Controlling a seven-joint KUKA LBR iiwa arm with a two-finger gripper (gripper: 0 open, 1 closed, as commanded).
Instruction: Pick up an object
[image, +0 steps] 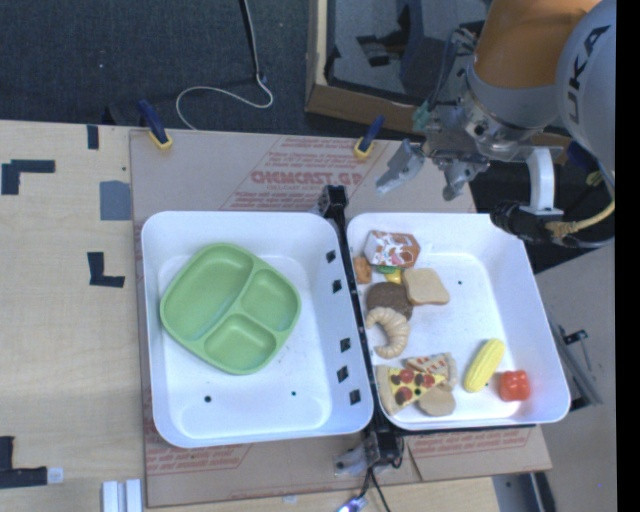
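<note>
My gripper (428, 172) hangs above the far edge of the right bin (520, 270), its two grey fingers spread open with nothing between them. Below it in that bin lie toy foods: a printed packet (391, 248), a bread slice (428, 288), a brown chocolate piece (387, 298), a croissant (391, 330), a pizza slice (415, 377), a yellow corn cob (484, 363) and a red pepper (513, 385). The gripper is well clear of all of them, nearest to the packet.
The left bin (170, 400) holds a green divided plate (231, 307). A black hinge strip (345, 310) joins the bins. Blue-and-yellow clamps (153, 125) (366, 140) pin the cardboard at the back. A white cable (230, 95) loops behind.
</note>
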